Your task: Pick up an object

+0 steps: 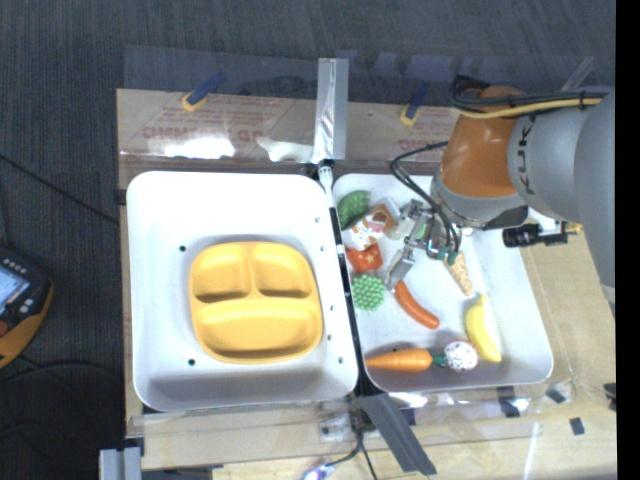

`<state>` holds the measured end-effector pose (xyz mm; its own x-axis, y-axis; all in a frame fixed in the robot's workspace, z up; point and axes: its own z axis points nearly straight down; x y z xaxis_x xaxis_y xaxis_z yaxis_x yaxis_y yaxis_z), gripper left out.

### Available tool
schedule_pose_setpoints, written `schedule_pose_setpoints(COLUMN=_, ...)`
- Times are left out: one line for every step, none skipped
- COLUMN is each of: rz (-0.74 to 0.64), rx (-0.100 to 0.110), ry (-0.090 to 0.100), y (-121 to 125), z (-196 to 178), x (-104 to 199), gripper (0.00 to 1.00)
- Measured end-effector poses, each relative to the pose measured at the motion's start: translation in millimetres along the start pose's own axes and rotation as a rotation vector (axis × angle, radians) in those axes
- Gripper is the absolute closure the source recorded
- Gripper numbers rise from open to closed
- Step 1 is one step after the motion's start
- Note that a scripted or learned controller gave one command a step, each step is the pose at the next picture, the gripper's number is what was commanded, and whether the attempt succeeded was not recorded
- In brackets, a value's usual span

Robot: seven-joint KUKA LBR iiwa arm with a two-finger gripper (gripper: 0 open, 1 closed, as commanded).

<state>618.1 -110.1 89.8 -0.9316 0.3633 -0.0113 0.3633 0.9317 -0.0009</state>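
The camera view is centred on two shallow white bins set side by side on a bench, and the things that could be picked up are all gathered in the right white bin point(520, 313). Eight pieces of toy food can be counted there. At the far left corner one dark green leafy piece point(352, 208) is seen, and just beside it one small white and red piece point(373, 223). Below these, one red piece point(364, 258) lies against the bin's left wall, with one round light green knobbly ball point(368, 292) just below it. One orange-red chilli-shaped piece point(416, 306) lies slantwise near the bin's middle. Along the near wall one orange carrot with a green top point(398, 359) is laid flat, and one small white speckled egg-shaped piece point(460, 356) touches its tip. One yellow banana point(483, 332) lies near the right wall, and one thin tan speckled stick point(459, 270) lies above it. The two-finger gripper point(415, 243) is lowered over the far half of this bin, near the white and red piece; whether it is apart or together cannot be told, and nothing is seen held in it. The one grey arm with its orange band point(478, 158) is reached in from the right. In the left white bin point(160, 218), one yellow three-compartment plastic tray point(255, 300) is placed.
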Motion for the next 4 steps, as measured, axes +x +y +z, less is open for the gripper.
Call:
schedule_pose_setpoints(rz=0.061, rx=0.004, ry=-0.006, y=-12, z=-2, x=43, gripper=0.00)
schedule_pose_setpoints(rz=0.163, rx=-0.003, ry=-0.007, y=-36, z=-2, x=98, gripper=0.00)
schedule_pose_setpoints(rz=0.242, rx=-0.002, ry=-0.005, y=-31, z=-2, x=99, gripper=0.00)
schedule_pose_setpoints(rz=0.271, rx=-0.002, ry=0.003, y=-28, z=-1, x=93, gripper=0.00)
